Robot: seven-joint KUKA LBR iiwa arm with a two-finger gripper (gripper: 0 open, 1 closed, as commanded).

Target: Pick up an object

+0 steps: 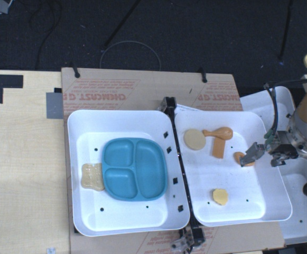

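The right bin (248, 208) holds a round beige disc (195, 139), an orange scoop-shaped piece (220, 133) with an orange block (218, 148) just below it, a small yellow piece (220, 197), and a small orange piece (239, 156). My gripper (263, 157) hangs low over the bin's right side. It is open, its fingers spread apart with nothing between them. The left fingertip (250, 155) sits right against the small orange piece, partly covering it.
The left bin (84, 136) carries a blue divided plate (134, 169) with a tan spongy piece (92, 177) at its left edge. A black divider (177, 163) separates the bins. Cardboard lies beneath them, and a cable (273, 107) runs down to the wrist.
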